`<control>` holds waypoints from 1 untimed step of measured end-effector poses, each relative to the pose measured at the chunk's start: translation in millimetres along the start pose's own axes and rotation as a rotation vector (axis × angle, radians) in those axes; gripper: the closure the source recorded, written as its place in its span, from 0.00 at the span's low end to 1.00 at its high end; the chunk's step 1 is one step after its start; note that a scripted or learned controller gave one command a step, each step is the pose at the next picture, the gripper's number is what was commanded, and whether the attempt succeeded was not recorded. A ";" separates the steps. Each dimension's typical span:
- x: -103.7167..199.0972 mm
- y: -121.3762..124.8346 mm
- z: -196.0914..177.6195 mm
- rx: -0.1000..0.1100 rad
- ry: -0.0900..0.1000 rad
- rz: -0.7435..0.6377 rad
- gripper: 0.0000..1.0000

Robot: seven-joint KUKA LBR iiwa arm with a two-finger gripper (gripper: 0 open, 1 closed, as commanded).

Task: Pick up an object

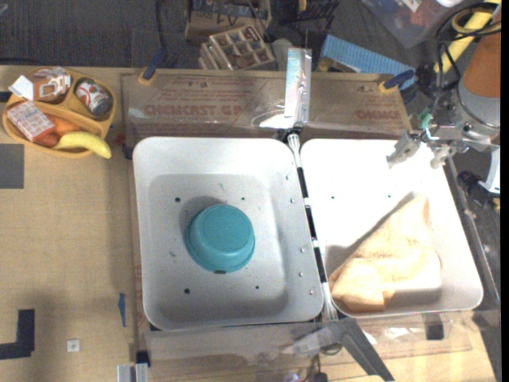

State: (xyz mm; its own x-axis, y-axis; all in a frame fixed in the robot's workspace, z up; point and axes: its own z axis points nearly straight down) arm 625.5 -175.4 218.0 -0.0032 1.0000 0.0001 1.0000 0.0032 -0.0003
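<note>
Arm [487, 78] is reaching in over the right bin's [350, 165] far right corner, high above the floor. Right bin is sitting just beside the left bin [159, 165], rims touching along the middle. Cloth [390, 265], tan/cream, is lying crumpled in the right bin's near half, running from the near left corner up toward the right wall; it's well apart from the gripper. Bowl [221, 238], teal, upside down by the look of it, is sitting mid left bin, further still from the gripper. Gripper [417, 150] is hovering by the right bin's far right rim w/ fingers spread apart, nothing between them.

Task looks barely started imo; no grasp yet, either obj could be the target, cloth being the nearer.

Risks, as I'm judging them:
- Gripper is sitting v. close to the right bin's rim, so a straight drop could be clipping the wall or landing on bare floor w/ no obj under it.
- Cloth is soft and bunched; a shallow pinch could be catching only a fold and slipping out on lift, or dragging the cloth w/o raising it.
- Bowl, if chosen, is smooth and domed; fingers could be sliding off the curve unless they're straddling the rim.
- Cloth's thin far tip is giving little to grab.
</note>
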 end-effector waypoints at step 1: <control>-45.8 -22.4 73.6 -0.001 -0.001 -0.078 0.00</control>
State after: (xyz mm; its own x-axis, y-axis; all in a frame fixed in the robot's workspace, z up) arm 603.2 -221.3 144.4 -0.0808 0.9967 -0.0007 0.9967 0.0808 0.0006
